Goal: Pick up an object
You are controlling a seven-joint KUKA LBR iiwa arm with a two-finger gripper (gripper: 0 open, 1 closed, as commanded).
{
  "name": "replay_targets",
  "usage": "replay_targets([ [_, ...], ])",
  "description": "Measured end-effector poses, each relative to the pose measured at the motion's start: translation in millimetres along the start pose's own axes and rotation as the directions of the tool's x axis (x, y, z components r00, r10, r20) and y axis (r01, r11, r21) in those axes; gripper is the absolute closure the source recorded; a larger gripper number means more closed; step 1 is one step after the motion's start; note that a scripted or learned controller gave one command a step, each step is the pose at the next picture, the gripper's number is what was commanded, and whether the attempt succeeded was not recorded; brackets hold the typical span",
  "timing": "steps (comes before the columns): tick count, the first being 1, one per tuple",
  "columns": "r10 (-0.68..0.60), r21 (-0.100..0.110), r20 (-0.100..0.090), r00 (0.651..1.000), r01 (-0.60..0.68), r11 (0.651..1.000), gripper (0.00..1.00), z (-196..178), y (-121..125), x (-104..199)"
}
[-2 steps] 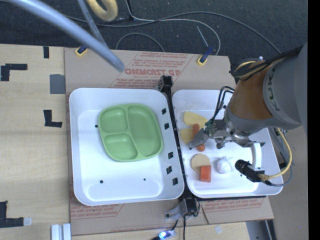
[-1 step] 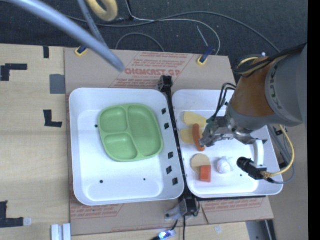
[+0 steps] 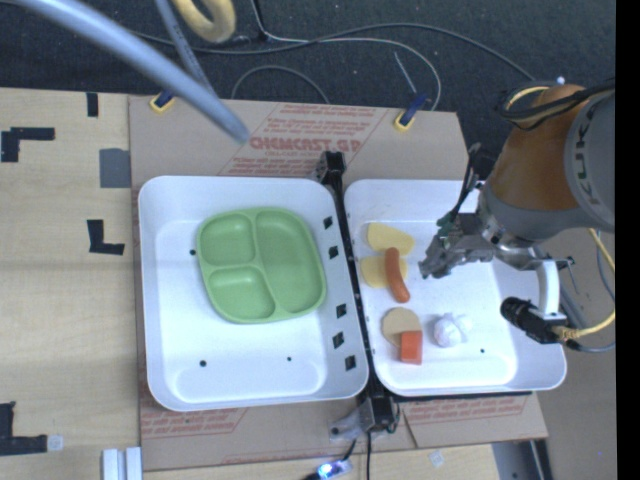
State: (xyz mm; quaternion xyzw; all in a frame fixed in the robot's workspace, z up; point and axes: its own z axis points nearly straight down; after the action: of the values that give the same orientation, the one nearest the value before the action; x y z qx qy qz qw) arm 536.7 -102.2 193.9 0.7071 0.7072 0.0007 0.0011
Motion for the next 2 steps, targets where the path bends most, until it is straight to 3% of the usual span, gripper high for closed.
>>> replay_targets([
  [1,-0.002,-0.003,0.0,1.0,0.002,1.0,1.0,-62.9,2.3,4.2],
  [2,-0.001,0.0,0.0,1.0,0.001,1.0,1.0,-95.4,3.1,4.5],
])
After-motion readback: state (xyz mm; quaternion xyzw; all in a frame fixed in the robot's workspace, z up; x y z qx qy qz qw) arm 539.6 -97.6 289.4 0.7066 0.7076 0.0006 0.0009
